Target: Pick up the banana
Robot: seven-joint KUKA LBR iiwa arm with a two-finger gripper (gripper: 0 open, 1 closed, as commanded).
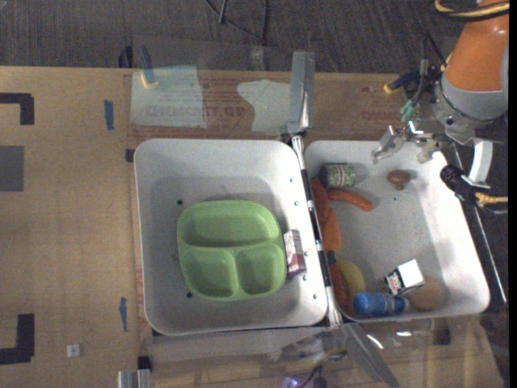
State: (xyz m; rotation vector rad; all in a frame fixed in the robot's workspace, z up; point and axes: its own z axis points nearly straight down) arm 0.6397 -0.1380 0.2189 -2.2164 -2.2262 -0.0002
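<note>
Two bins: white left bin (153,217) and white right bin (452,241) sit side by side on the bench, their inner walls touching.
Banana: the short yellow banana (352,277) lies in the right bin, at its near left, close to the wall shared with the other bin.
Neighbours: an orange piece (331,231) runs along that wall just left of the banana; a blue bottle (378,303) lies just nearer than it, perhaps touching its end; a small white carton (405,276) stands to its right.
Farther items: a green-labelled can (338,175), an orange carrot-like piece (349,200) and a small brown lump (398,178) lie at the far end.
Left bin contents: a green divided tray (230,247) with a small packet (293,251) at its right edge.
Gripper: the gripper (393,142) hangs over the far rim of the right bin, well apart from the banana; whether it is released or clenched cannot be told here, and nothing is seen in its grasp.
Handling: likely light and smooth-skinned, so it may slip; too small to judge whether stiff or soft.
Where to hold: across the middle of its width, coming from above, since wall and bottle crowd its left side and near end.
</note>
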